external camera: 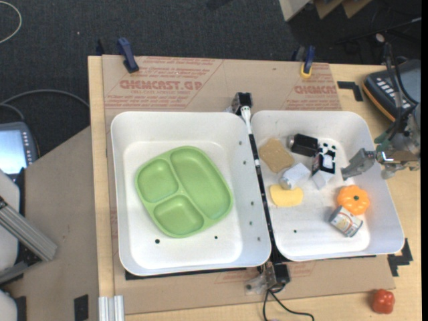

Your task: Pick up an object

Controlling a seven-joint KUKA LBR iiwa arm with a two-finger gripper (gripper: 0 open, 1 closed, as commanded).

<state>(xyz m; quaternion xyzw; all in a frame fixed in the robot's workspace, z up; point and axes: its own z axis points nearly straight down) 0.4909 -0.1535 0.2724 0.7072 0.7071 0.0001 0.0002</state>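
I count two white bins on the worktop (pixel 200 79), side by side. The left bin (pixel 127 132) carries one thing, a green divided plate (pixel 183 191) with three compartments, lying flat near the middle.

The right bin (pixel 374 239) carries the candidates for picking, and I make out seven of them. A tan square sponge (pixel 275 155) lies near the bin's left wall. Just below it sits a yellow block (pixel 286 196), and touching that from above is a small grey piece (pixel 294 176). A black box-shaped object (pixel 304 144) lies toward the back of the bin, with a black-and-white item (pixel 326 159) just beside it. Toward the front right I see one orange pumpkin-shaped toy (pixel 353 200), touching a small can (pixel 345 222) lying on its side below it.

From the right edge the gripper (pixel 358 164) reaches in over the right bin, just above the pumpkin toy and near the black-and-white item. I see nothing between its fingers, and from this angle I cannot tell whether they are spread or closed.

Outside the bins, one red object (pixel 382 301) sits on the worktop's front right corner. Two clamps hold the back edge: one blue clamp (pixel 127 54), one yellow-and-blue clamp (pixel 307 62).
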